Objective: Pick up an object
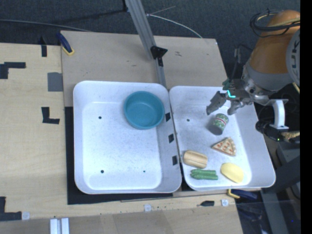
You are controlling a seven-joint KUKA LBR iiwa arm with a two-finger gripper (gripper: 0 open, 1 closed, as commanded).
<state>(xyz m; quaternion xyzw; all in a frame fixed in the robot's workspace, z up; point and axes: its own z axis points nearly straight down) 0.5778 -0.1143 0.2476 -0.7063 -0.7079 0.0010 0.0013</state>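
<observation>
Claw (225, 106) hangs spread open with nothing in it, just above the can (219, 124) in the right bin (195, 101). Your pick isn't made yet: you must still drop, close on the can and lift.

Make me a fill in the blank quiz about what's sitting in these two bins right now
1. The blue bowl sits in the ____ bin of the camera view.
2. The hand hangs just above the small ____.
3. The pizza slice lies in the ____ bin.
4. The green beans lie just below the ____.

Missing words: left; can; right; bread roll
</observation>
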